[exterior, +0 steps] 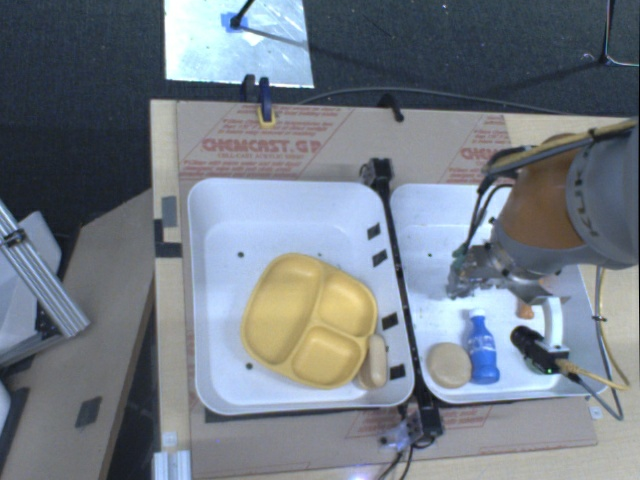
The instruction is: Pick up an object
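At the front of the right bin (428,248), a tan round pad (449,365) lay just beside a blue bottle (481,348). In the left bin (230,228), a tan oval piece (375,360) rested against a yellow divided tray (305,318). Further back, the gripper (460,283) hung just behind the bottle; whether it was open or closed I couldn't tell.

There are two shallow white bins on the bench, the left bin (200,268) and the right bin (430,228), with four loose things in them, two to each. There is one yellow tray (308,318), divided into three compartments, in the middle of the left bin. There is one blue bottle (481,348) with a white cap, by the right bin's near edge. The tan pieces number two: an oval tan piece (375,360) near the left bin's near right corner, touching the tray, and a round tan piece (450,365) near the right bin's near left corner, just beside the bottle.
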Available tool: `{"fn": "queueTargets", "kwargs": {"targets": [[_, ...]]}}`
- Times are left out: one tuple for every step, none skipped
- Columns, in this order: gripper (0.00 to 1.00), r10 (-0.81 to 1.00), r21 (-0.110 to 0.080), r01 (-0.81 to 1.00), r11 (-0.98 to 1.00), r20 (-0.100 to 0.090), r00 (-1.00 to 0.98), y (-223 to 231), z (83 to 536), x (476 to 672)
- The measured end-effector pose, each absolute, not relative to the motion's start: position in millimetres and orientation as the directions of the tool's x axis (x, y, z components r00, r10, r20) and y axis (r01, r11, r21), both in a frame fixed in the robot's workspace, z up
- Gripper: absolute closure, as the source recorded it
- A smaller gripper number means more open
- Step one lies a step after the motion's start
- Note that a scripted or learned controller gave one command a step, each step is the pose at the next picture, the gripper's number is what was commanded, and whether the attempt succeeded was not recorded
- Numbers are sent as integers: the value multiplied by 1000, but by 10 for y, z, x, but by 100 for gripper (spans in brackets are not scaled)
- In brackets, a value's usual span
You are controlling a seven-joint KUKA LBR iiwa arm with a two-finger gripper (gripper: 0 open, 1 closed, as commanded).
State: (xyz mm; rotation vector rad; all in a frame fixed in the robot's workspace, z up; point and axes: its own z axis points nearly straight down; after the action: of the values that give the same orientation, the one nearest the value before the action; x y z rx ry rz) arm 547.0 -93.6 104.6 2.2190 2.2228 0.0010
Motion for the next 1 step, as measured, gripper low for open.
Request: {"fn": "queueTargets", "kwargs": {"targets": [[100,1000,7,1000,3,-1,-3,-958,1689,5503]]}}
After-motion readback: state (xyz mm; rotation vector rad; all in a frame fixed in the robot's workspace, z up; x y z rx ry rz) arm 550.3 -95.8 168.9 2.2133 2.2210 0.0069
